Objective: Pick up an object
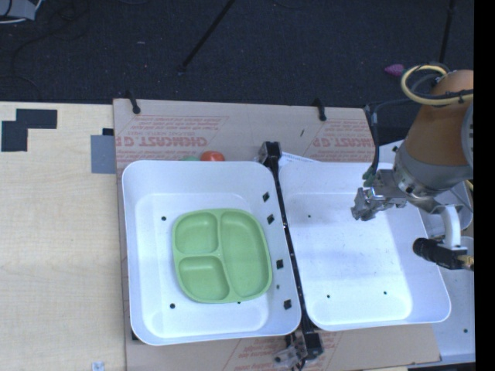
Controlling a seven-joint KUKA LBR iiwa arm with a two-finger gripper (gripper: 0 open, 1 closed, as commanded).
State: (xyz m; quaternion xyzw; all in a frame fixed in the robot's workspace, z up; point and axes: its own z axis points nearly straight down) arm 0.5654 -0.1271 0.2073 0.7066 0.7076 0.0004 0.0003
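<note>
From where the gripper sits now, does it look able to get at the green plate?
Probably yes: the green plate lies uncovered in the left bin, with nothing on it. The gripper hangs over the right bin.

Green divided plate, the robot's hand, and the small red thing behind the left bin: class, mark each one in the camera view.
green divided plate [222,255]: camera view, on the ridge where its compartments meet.
hand [363,209]: camera view, at its tip over the right bin.
small red thing [212,157]: camera view, its visible top.

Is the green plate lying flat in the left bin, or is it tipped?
Flat. The green plate rests face up on the left bin floor, all three compartments showing.
</note>
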